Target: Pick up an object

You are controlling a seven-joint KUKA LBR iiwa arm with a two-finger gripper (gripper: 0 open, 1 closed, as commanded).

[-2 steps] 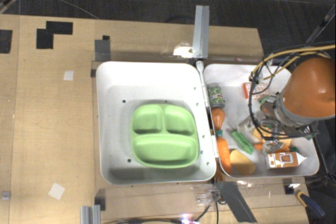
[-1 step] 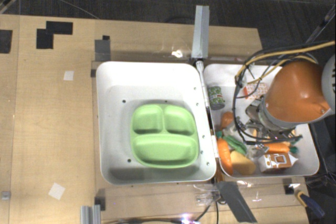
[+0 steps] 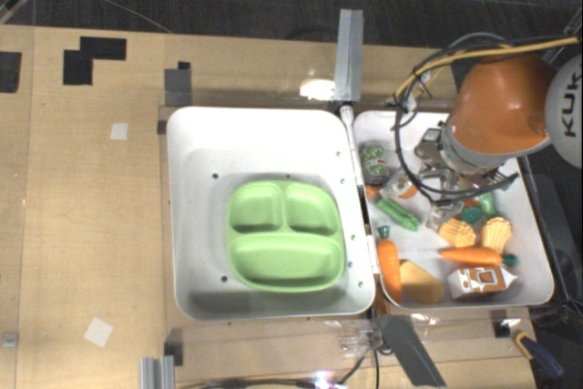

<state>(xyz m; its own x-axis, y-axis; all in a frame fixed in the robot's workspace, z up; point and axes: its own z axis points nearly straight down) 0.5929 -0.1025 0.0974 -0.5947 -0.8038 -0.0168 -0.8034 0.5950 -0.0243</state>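
Note:
The right bin (image 3: 545, 273) holds several toy foods. A fat orange carrot (image 3: 389, 263) lies by the bin's left wall, with a tan wedge (image 3: 420, 283) beside it. A slim carrot with a green top (image 3: 476, 256) lies above a small printed carton (image 3: 480, 282). A green pod (image 3: 398, 214) sits mid-left, a speckled green piece (image 3: 373, 161) near the far-left corner. My gripper (image 3: 447, 205) hangs under the orange-banded wrist (image 3: 499, 109), low over the bin's middle, close to a yellow-orange piece (image 3: 457, 234). The wrist hides most of it.
The left bin (image 3: 196, 159) carries a green divided plate (image 3: 285, 235). A yellow ridged piece (image 3: 496, 234) and a dark green piece (image 3: 477, 214) lie near the right bin's right wall. A metal post (image 3: 349, 50) stands behind the seam between the bins. Cables loop beside the wrist.

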